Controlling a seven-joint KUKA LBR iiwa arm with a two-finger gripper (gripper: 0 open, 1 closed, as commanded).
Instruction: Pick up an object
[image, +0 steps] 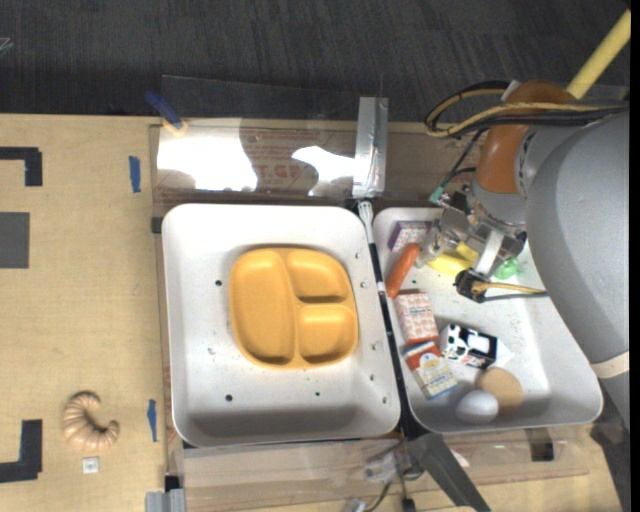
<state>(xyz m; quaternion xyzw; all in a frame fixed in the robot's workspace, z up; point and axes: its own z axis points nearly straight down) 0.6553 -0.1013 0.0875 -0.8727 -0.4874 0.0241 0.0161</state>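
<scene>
Two shallow white bins sit side by side on a tan bench, seen from above at a slant. The left bin (190, 330) holds a yellow-orange divided plate (293, 304) with three compartments, lying flat near its middle. The right bin (560, 385) holds a scatter of small things. An orange carrot (402, 268) lies tilted near the bin's left wall, toward the back. Just behind it is a small purple packet (407, 237). Below the carrot, along the same wall, lie a pink and white carton (415, 315) and a small red and white box (432, 368), close together. To their right is a black and white patterned item (468, 344) (a cow-like print, though too small to identify). Near the front of the bin a tan egg-shaped object (502, 387) touches a pale grey rounded one (478, 404).

A grey robot arm (585, 240) with an orange band (497, 160) reaches in from the right, its bulk covering the bin's right side. Its gripper (462, 245) hangs over the back of the right bin, just right of the carrot and above something yellow (446, 262); a bit of green (507, 268) shows beside it. How far the gripper is open cannot be told from this angle, and nothing can be seen held in it.

Outside the bins, on the bench at the lower left, lies a curled tan object like a croissant (90, 419).
</scene>
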